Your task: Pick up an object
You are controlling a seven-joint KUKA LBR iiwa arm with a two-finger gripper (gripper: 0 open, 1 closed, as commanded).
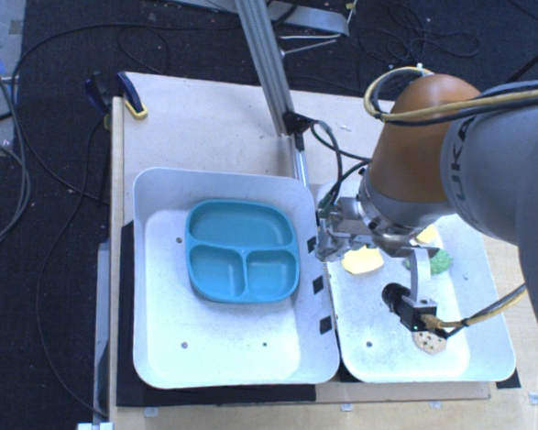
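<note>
My gripper [339, 244] hangs over the left part of the right bin [443, 359], just left of a pale yellow piece [365, 261] lying on the bin floor. A green object [441, 262] lies to the right of the yellow piece, partly behind the arm. A small cookie-like round item [431, 340] rests nearer the front of the same bin. A bit of another yellow item [427, 234] peeks out under the wrist. The arm's orange band [421, 147] and grey body cover the back of that bin.
The left bin [150, 339] holds a blue divided plate [243, 252] with three compartments. A slanted metal pole [266, 58] rises from behind the bins. A cable and small black camera part [408, 305] dangle over the right bin. Bench edge runs along the front.
</note>
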